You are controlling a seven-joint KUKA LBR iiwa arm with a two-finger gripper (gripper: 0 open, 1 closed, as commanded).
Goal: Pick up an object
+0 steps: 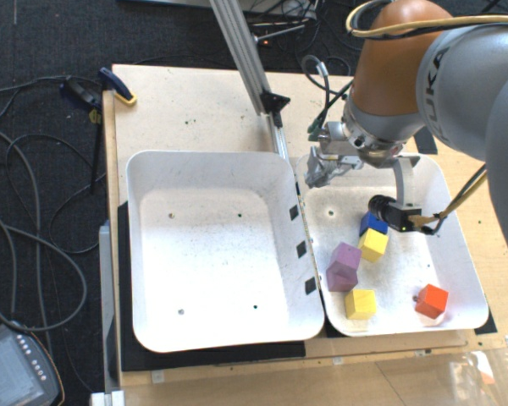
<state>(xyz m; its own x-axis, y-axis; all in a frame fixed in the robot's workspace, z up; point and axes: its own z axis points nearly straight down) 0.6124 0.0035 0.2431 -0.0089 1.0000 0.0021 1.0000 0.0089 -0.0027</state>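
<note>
A pale wooden desk (195,100) stands on dark carpet (34,24), where black cables (25,193) loop along the left side. A slanted aluminium rail (237,41) runs from the top edge down to the middle of the desk, ending in a black bracket (275,104). At the desk's far left corner lies a blue and yellow clamp (114,87), and a grey handheld control unit (17,370) sits at the bottom left.

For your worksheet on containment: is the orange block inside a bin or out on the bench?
Inside: the orange block rests on the right bin's floor, near its front corner.
</note>
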